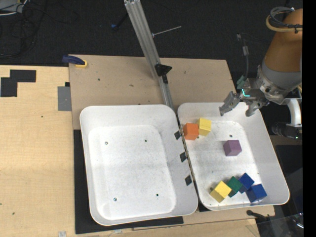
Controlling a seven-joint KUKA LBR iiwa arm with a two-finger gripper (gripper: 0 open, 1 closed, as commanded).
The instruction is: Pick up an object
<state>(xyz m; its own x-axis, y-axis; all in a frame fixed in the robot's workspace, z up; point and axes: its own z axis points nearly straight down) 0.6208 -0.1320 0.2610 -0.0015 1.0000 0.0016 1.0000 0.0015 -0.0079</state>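
Two shallow white plastic bins point(133, 117) lie side by side; the right one point(266, 147) holds seven small blocks, among them a purple cube point(232, 147) at its middle. Upper right, the two-finger gripper point(239, 102) hovers spread wide, gripping nothing.

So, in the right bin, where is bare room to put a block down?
Free floor lies between the purple block and the cluster at the near corner, yellow block to blue block. The far-left corner, by the orange block, is crowded.
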